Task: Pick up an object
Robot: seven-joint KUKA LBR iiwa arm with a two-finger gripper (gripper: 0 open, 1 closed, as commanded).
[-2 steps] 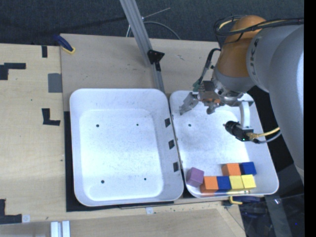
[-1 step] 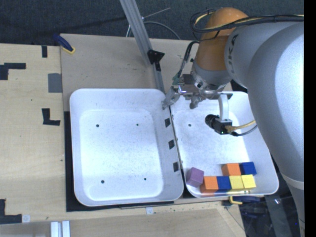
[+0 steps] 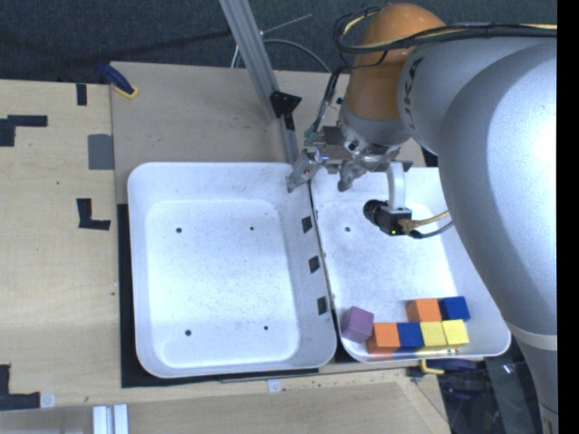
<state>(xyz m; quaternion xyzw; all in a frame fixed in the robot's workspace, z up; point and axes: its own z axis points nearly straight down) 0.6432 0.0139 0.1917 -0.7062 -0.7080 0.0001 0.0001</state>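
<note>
A grey KUKA arm (image 3: 488, 143) with an orange band (image 3: 384, 57) above its wrist reaches in from the right, its gripper (image 3: 322, 177) poised over the far end of the two white bins, just above the strip where their rims meet. The two fingers (image 3: 297, 181) stand apart with a clear gap and nothing between them; one hangs at the left bin's (image 3: 145, 242) inner rim, the other over the far end of the right bin (image 3: 389, 269).

The objects to be picked lie well apart from the gripper, at the opposite, near end of the right bin. There a cluster of small coloured blocks sits packed against the bin's front wall. A purple block (image 3: 358, 322) rests at the left of the group, slightly turned and close to the bin's inner wall. Just beside it runs a front row: an orange block (image 3: 386, 334), a blue block (image 3: 410, 334), then two yellow blocks (image 3: 444, 334) touching side by side. Behind that row sit a second orange block (image 3: 422, 310) and a second blue block (image 3: 454, 308), also touching each other. All appear to be plain cubes with matte faces, lying flat on the bin floor.

A small black fitting (image 3: 387, 217) with a cable hangs from the wrist above the middle of the right bin. A slanted metal post (image 3: 253, 52) rises behind the bins over the pale wooden bench (image 3: 54, 287).
</note>
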